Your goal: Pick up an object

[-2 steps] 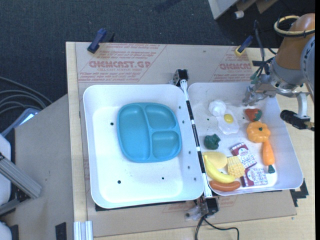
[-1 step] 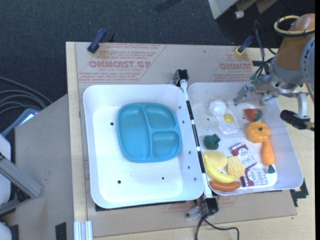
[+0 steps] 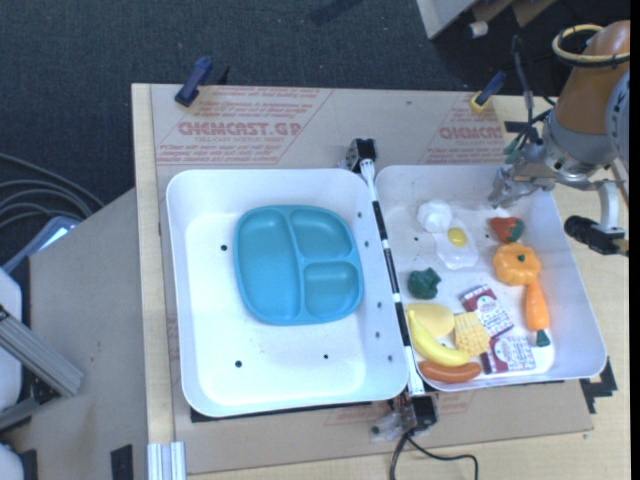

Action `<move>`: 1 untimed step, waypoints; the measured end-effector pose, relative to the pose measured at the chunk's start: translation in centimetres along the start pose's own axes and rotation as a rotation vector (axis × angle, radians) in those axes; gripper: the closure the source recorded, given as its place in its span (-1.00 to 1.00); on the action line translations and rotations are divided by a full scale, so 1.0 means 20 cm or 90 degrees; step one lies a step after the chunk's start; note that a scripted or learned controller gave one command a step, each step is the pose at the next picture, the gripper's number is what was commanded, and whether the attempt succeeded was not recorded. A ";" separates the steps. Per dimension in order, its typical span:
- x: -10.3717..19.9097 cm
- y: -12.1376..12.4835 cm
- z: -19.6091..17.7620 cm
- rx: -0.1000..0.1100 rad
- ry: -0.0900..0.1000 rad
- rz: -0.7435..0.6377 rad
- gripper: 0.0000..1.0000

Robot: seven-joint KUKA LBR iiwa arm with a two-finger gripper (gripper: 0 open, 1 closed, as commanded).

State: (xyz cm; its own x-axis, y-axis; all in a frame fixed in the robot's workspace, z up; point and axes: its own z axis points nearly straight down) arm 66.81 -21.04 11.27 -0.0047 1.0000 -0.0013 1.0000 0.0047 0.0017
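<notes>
1. Nearest the lens, a toy hot dog [image 3: 450, 372] is lying at the near edge of the right bin [image 3: 583, 318], beside a banana [image 3: 432, 330].
2. Farther back, the gripper [image 3: 510, 190] is hovering over the bin's far corner; whether it is clenched I cannot tell. A red strawberry [image 3: 506, 228] is sitting just beside it, toward the camera, likely the closest pick.

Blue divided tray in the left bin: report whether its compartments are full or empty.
Empty. The blue divided tray lies flat in the left bin, and all three compartments show bare blue plastic; the toy food sits in the right bin.
</notes>
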 end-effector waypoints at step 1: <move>0.00 0.00 0.00 0.000 0.000 0.000 -1.00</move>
State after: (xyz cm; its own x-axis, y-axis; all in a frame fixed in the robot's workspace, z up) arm 66.80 -21.02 11.25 -0.0049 1.0000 -0.0012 1.0000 0.0049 0.0012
